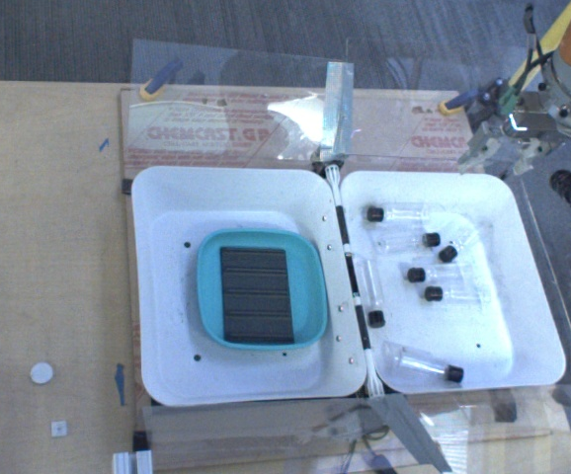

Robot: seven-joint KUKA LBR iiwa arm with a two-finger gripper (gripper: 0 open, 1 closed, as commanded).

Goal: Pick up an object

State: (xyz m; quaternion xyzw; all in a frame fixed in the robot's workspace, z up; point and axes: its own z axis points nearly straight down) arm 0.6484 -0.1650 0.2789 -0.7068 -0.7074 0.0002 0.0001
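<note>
Vials, clear w/ black caps, lie scattered in the right bin: several bunched mid-bin, one at the near edge, one along the divider. Claw hangs just beyond the right bin's far-right corner, above the rim; can't tell if spread or pressed together, nothing seen in it. Risks, as I judge: clear glass is hard to locate, round bodies roll off a pinch, bunched vials mean bumping neighbours or a double grab. Left bin holds a teal tray w/ dark block, likely too wide to grip.
</note>
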